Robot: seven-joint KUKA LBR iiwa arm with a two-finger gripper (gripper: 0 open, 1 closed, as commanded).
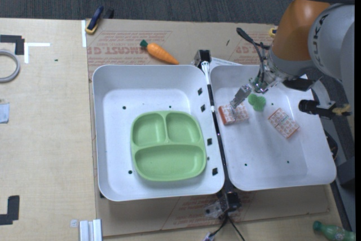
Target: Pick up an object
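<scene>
**Gripper low over the right bin, target just below-left**

Poised in the shallow white right-hand bin (293,172): two-finger metal gripper (243,96), hanging from the grey arm with the orange band (304,31). Finger spread — cannot tell; too small and slanted to read. Nothing visibly held.

Nearest pick: small red-and-white patterned packet (232,114), just below and slightly left of the tip, long axis roughly level across the view. Just right of the tip, nearly touching — small round green object (257,102). Farther right, well apart, a second red-and-white packet (282,122), tilted.

Counted: two packets, one green object, two bins; one green three-compartment plastic plate (168,145) in the left bin (113,93); one orange toy carrot (160,52) outside on the cardboard.
</scene>
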